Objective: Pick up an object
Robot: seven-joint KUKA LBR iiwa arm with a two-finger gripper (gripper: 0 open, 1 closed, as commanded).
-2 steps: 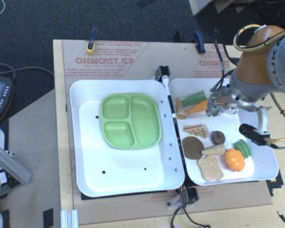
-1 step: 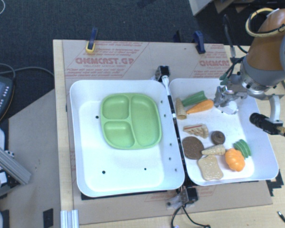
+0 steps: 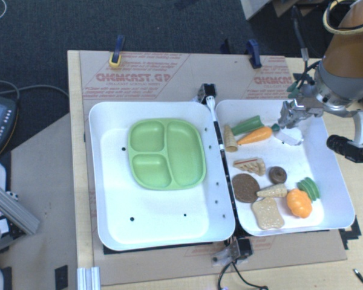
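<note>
Nearest the camera, at about five o'clock, we found the right bin [image 3: 339, 219] crowded along its front edge: a speckled bread slice [image 3: 267, 213] sat just inside the near rim, with an orange fruit [image 3: 299, 203] beside it toward three o'clock and a green leafy piece [image 3: 309, 187] touching the fruit's far side. Just beyond the bread lay a brown round patty [image 3: 245, 187], a pale wedge [image 3: 272, 191], a small dark donut [image 3: 277, 174] and a tan cracker-like piece [image 3: 250, 165], all close together, so little free floor was left between them. At seven o'clock the left bin [image 3: 109, 222] had a broad bare strip along its near and left edges, and a green divided plate [image 3: 167, 153] lay toward its far half, clear of every wall. Farther back in the right bin, a carrot [image 3: 255, 136] lay just beside a green vegetable [image 3: 247, 125] and a small corn-like piece [image 3: 230, 139], near the shared divider. At about two o'clock the gripper [image 3: 288, 121] hovered over the far part of the right bin, just right of the carrot's tip; we could not tell how its jaws stood. The bin's right side lay open around it.
</note>
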